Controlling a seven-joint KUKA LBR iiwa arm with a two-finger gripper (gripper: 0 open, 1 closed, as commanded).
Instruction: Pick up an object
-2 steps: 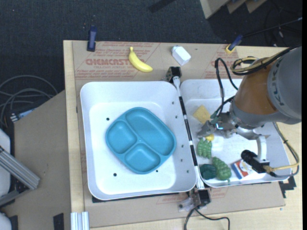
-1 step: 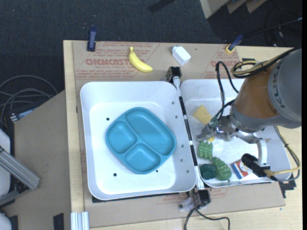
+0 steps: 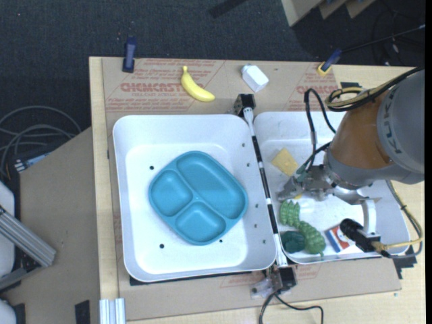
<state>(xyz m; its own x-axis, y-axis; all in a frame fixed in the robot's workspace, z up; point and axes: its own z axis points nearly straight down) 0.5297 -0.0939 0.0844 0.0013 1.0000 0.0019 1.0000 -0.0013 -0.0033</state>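
While the arm (image 3: pixel 378 137) reached in from the right over the right bin (image 3: pixel 398 238), its gripper (image 3: pixel 297 187) sat low near that bin's left wall; whether it was wide or narrow could not be told, and nothing was seen held in it. Red "CHEMCAST" lettering (image 3: pixel 152 88) ran across the brown board behind the bins, partly readable again at the right. In the right bin lay a yellow block (image 3: pixel 284 160), just up from the gripper, tilted like a diamond. Just below the gripper, a light green bumpy toy (image 3: pixel 290 213) had its long axis running toward the front edge, meeting a second green piece (image 3: pixel 309 236) and a dark teal object (image 3: pixel 292 240). A red, white and blue item (image 3: pixel 337 239) lay beside them. The left bin (image 3: pixel 135 248) held a blue 3-compartment tray (image 3: pixel 197 196). A banana (image 3: pixel 196 86) lay on the board.
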